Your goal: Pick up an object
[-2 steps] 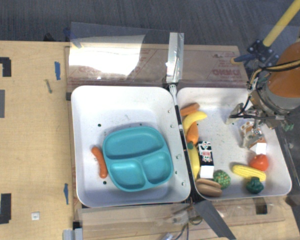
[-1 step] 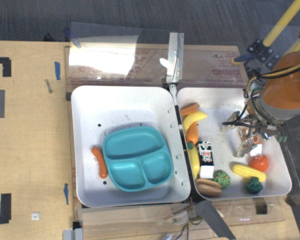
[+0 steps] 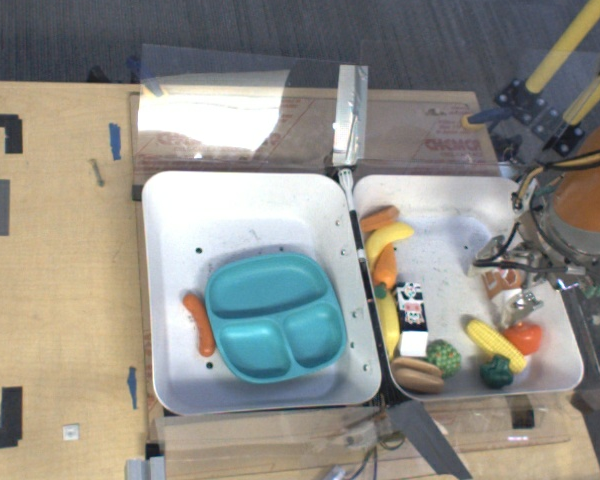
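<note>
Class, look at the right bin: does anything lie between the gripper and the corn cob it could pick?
Nothing visible does. The gripper hangs over the right bin's right side, and the corn cob lies just below it in the picture, uncovered. A tomato touches the cob's right side and a broccoli floret sits near its lower end, crowding a grasp.

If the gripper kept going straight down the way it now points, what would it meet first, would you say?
Most likely the red tomato and the yellow corn cob beside it: the gripper sits just above them in the right bin. Depth is hard to judge from this slanted view, so it may instead meet the bin floor next to them.
</note>
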